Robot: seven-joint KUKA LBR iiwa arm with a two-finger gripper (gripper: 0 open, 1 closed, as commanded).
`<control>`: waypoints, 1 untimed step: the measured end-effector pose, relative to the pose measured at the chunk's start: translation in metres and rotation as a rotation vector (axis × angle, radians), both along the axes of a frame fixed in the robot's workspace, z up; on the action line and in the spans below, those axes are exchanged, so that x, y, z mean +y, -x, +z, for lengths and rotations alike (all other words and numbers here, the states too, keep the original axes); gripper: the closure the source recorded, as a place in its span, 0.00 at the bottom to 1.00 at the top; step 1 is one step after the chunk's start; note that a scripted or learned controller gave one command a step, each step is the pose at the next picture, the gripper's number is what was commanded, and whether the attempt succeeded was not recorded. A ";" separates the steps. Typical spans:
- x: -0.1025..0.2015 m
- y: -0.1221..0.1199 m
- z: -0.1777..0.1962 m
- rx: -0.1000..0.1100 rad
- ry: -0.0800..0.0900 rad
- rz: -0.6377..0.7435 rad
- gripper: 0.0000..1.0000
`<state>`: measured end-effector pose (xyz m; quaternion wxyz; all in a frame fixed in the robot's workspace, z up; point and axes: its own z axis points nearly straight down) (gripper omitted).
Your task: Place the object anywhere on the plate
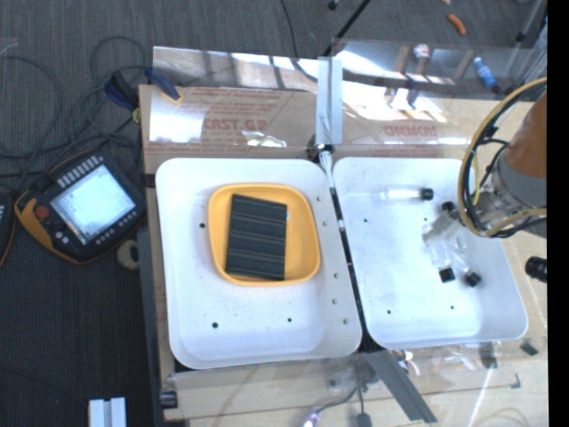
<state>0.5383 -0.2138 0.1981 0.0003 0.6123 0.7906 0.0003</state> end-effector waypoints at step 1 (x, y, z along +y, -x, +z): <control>0.000 0.000 0.000 0.000 0.000 0.000 0.00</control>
